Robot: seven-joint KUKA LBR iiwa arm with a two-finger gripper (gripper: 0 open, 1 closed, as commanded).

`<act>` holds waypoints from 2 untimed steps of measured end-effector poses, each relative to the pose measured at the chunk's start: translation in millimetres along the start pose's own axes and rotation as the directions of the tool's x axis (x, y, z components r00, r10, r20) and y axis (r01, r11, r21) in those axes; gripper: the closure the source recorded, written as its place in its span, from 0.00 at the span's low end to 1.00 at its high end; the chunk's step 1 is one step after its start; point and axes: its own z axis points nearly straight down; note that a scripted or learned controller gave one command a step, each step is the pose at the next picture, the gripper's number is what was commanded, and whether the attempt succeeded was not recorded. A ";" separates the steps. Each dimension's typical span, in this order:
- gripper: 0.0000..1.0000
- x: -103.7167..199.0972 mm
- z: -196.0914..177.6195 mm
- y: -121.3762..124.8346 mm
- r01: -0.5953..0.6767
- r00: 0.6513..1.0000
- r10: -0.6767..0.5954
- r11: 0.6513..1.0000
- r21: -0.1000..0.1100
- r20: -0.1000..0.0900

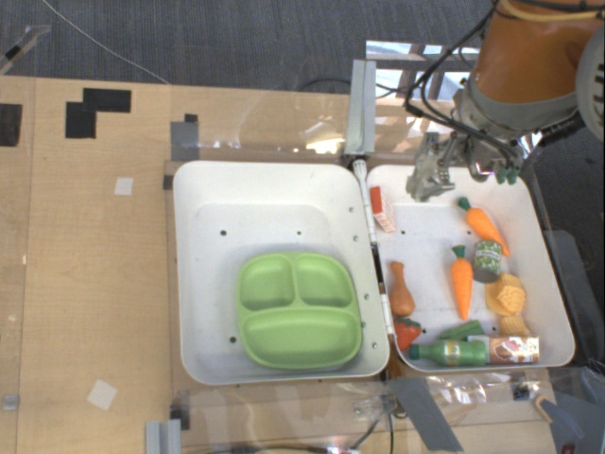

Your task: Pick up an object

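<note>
My gripper hangs over the back left corner of the right bin, open, with nothing between its fingers. In that bin lie two orange carrots, one at the back right and one in the middle. A small grey-green can sits between them. A brown drumstick lies at the left, about a hand's width in front of the gripper. A green bottle lies along the front wall.
A red-and-white tube rests by the wall between the bins. Yellow food pieces and a labelled packet fill the right bin's front right. The left bin holds a green divided plate.
</note>
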 end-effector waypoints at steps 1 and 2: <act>1.00 -37.8 -46.4 -23.0 -0.123 0.992 0.123 0.992 0.002 0.008; 1.00 -28.2 -0.8 -13.1 0.008 1.000 -0.008 1.000 0.002 0.003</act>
